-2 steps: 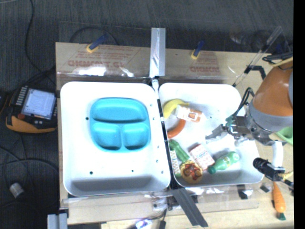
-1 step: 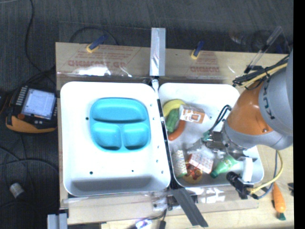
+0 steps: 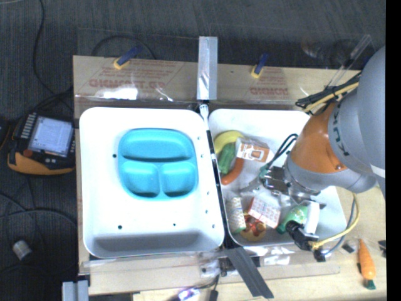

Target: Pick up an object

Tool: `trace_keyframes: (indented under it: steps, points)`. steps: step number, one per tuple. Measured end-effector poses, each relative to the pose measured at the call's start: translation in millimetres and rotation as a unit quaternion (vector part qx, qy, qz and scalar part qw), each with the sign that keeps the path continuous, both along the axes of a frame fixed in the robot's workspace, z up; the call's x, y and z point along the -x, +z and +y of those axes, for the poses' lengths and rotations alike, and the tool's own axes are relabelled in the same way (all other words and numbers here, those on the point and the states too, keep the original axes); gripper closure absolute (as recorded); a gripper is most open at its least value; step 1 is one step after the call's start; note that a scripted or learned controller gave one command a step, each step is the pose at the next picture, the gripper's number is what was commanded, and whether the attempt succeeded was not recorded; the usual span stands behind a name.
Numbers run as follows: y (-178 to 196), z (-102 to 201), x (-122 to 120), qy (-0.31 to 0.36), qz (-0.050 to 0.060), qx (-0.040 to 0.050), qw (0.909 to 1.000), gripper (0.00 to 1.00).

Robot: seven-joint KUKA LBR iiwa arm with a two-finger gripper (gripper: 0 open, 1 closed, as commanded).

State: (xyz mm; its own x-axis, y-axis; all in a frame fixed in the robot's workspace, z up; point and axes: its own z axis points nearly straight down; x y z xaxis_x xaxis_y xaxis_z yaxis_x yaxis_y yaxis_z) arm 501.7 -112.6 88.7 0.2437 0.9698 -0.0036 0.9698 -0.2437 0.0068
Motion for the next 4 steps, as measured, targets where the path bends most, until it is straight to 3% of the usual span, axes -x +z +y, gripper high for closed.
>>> trace_keyframes:
  steps: [1,2,3,4]
  points:
    - [94,47,-50,-0.012,0.005,-0.0007,0.9999,0.0]
    - [0,17,-31,0.0,-0.001,-0.0023,1.0,0.0]
    - [10,17,-32,0.0,-0.001,-0.0024,1.0,1.0]
    - [10,17,-32,0.0,-0.001,-0.0025,1.0,0.0]
